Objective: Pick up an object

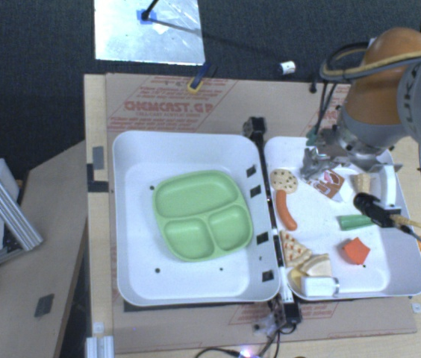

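Note:
My gripper (315, 161) hangs low over the back left part of the right bin (401, 278), under the grey and orange wrist. Just in front of it lie a chocolate-chip cookie (283, 180) and a brown and white packet (331, 184). A red sausage (287, 209) lies along the bin's left side, with a pizza slice (292, 247) and a bread piece (312, 264) nearer the front. A green stick (354, 221) and an orange block (356, 250) sit in the middle right. Nothing shows between the gripper and these toys.
The left bin (132, 274) holds a light green divided plate (199, 215). A white block (319, 285) sits at the right bin's front left corner and a beige piece (362, 183) near its back right. A black divider (264, 200) runs between the bins.

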You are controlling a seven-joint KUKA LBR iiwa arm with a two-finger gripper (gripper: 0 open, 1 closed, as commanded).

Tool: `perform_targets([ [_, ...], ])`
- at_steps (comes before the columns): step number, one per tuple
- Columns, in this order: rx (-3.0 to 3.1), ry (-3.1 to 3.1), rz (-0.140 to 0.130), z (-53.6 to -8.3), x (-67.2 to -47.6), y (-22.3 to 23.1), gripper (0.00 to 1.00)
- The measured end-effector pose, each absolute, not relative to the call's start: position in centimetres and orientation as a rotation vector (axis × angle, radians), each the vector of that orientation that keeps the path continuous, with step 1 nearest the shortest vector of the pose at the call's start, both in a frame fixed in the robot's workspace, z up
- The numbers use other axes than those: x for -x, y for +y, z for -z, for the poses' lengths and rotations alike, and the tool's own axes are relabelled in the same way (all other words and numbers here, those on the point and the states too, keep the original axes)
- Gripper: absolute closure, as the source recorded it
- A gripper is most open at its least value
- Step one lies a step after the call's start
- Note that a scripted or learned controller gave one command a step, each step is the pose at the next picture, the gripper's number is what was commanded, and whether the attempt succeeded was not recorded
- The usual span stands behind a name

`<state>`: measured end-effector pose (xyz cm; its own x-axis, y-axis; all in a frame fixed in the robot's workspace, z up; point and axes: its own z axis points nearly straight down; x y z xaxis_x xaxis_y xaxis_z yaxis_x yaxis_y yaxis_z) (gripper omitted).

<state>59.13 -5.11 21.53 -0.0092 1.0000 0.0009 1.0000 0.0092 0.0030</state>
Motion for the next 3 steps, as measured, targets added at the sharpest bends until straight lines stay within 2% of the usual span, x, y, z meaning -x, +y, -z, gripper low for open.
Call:
perform_targets([
  [1, -2.208, 2.233, -0.007, -22.2, -61.0, 1.1, 1.0],
  [2, -2.21, 2.23, -0.007, -22.4, -63.8, 6.0, 1.0],
  [3, -2.211, 2.231, -0.005, -23.2, -63.9, 10.2, 1.0],
])
